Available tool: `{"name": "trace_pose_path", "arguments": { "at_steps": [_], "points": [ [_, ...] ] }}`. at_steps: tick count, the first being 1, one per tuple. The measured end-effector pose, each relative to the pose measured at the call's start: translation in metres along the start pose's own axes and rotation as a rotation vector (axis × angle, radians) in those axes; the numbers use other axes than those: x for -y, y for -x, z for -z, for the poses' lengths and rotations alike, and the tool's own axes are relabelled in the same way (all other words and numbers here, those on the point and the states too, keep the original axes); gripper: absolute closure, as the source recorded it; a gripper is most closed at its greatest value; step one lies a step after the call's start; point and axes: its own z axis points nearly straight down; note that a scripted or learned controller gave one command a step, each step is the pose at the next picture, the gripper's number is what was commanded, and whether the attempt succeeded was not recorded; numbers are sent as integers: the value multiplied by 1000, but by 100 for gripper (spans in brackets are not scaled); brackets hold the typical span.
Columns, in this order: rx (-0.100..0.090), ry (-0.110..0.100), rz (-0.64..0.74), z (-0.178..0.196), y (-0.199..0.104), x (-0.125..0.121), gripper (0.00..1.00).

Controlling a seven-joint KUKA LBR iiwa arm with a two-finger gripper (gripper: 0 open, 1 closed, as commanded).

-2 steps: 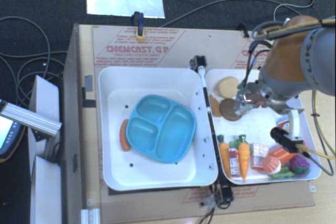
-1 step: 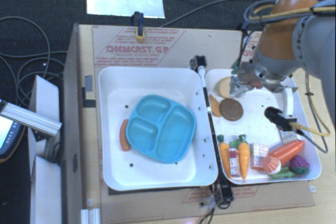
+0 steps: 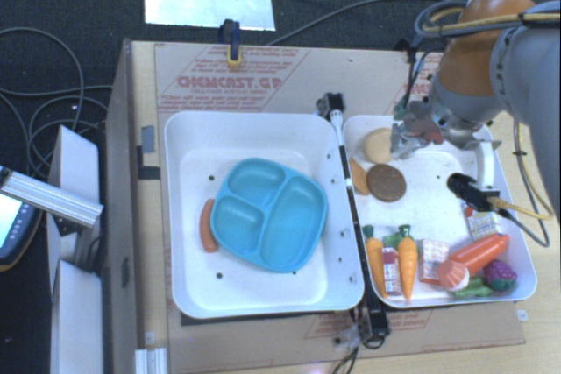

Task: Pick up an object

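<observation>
Bun (image 3: 378, 145) beside claw (image 3: 405, 142)

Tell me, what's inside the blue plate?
The blue plate in the left bin has three sections, and all look bare. A hot dog lies beside its left edge, not inside. Whatever is under the plate is covered, so that can't be seen.

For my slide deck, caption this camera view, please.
Gripper hovering by the round tan piece in the right bin.
</observation>
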Motion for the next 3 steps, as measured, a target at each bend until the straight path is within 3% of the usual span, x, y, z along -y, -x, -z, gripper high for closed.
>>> {"name": "trace_pose_path", "arguments": {
  "at_steps": [1,2,3],
  "points": [
    [0,-1,0,0,12,6,100],
    [-1,-1,0,0,6,39,100],
    [-1,-4,0,-61,23,34,100]
  ]
}}
